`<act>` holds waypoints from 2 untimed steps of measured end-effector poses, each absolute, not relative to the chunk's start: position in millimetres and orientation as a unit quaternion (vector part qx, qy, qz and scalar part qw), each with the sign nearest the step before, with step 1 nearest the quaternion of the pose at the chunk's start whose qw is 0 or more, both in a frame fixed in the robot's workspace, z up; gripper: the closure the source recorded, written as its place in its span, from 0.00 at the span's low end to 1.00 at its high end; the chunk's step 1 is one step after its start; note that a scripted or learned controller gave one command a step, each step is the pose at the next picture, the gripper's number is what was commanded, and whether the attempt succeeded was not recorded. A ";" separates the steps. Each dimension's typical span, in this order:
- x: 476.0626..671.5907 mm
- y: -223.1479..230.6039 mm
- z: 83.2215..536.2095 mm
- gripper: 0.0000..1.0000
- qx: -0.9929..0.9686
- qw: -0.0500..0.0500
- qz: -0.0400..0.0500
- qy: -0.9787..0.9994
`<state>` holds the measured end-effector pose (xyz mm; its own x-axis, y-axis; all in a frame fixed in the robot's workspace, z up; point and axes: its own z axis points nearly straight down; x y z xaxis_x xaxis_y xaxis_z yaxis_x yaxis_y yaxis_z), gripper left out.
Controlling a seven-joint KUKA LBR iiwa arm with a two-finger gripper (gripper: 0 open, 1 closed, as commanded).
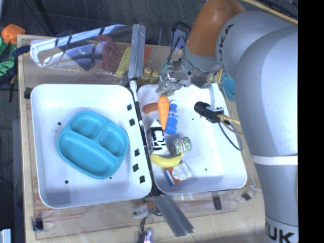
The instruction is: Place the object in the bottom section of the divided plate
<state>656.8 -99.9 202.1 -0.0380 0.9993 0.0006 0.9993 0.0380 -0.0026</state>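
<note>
A blue divided plate [93, 143] lies in the left white bin [45, 105], with one long section and two smaller ones. My gripper [168, 87] hangs over the back left of the right bin [228, 156]. An orange carrot [163, 113] hangs point down from its fingertips, thick end gripped between them. The carrot overlaps a blue bottle [173, 119] and a black-and-white box [158, 138] beneath it.
The right bin also holds a sausage [149, 108], a green-labelled can [179, 146], a banana [166, 160] and a small packet [178, 173]. A raised divider [137, 135] separates the bins. Clutter lies behind the bins along the back edge.
</note>
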 end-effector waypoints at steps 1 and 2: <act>646.5 -5.1 190.9 1.00 -0.654 0.002 0.001 -0.756; 558.9 40.6 191.0 1.00 -0.631 0.001 0.002 -0.775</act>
<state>558.9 40.6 191.0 -0.2028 0.9792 0.0001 0.9792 0.2028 -0.0043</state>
